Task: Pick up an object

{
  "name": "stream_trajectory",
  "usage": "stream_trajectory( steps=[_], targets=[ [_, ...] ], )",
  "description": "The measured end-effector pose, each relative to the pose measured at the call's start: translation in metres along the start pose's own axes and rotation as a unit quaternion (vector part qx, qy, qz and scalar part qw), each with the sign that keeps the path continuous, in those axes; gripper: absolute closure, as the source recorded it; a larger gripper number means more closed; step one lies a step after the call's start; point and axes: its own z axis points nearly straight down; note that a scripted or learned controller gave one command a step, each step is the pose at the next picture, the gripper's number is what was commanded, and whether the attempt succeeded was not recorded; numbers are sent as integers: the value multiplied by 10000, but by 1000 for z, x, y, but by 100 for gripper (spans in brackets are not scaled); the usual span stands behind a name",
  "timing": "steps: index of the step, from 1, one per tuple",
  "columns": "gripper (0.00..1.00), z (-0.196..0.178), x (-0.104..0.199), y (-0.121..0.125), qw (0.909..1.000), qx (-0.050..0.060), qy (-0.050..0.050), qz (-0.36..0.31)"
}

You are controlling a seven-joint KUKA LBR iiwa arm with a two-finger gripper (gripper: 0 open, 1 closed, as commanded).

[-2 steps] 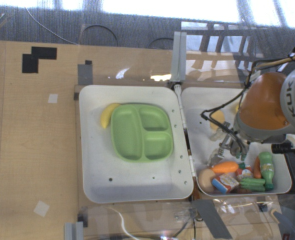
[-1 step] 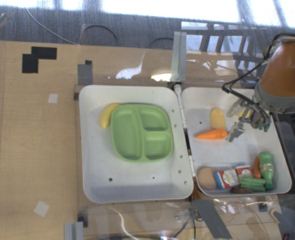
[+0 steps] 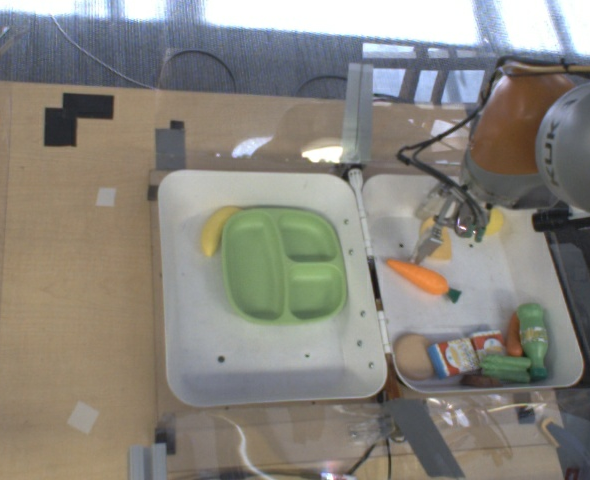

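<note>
I see my gripper [image 3: 437, 230] low in the right bin [image 3: 535, 268], its fingers spread apart over a yellow cheese wedge [image 3: 437, 242]. It touches the wedge but holds nothing. A carrot [image 3: 419, 277] lies just beside it.

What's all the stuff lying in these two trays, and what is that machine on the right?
bins: 2, white, side by side on the bench
plate: 1, green, divided, left bin
banana: 1, yellow, left bin, partly under the plate
carrot: 1, orange, middle of right bin
yellow pieces: 2, by the gripper
egg: 1, tan, right bin's near edge
carton: 1, red and white, beside the egg
bottle: 1, green, near right corner
arm: 1, grey and orange
gripper: 1, over right bin's far part
</note>
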Motion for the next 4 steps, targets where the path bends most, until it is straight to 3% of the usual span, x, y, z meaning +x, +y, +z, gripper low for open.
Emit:
stream_trajectory(
  steps=[1,2,3,4],
  targets=[
    [0,-1,67,12,9999,-5,-28,146],
    [0,-3,116,-23,9999,-8,-54,115],
    [0,-4,157,-40,9999,-14,-85,117],
    [0,-2,67,-33,9974,-1,-53,723]
  ],
)
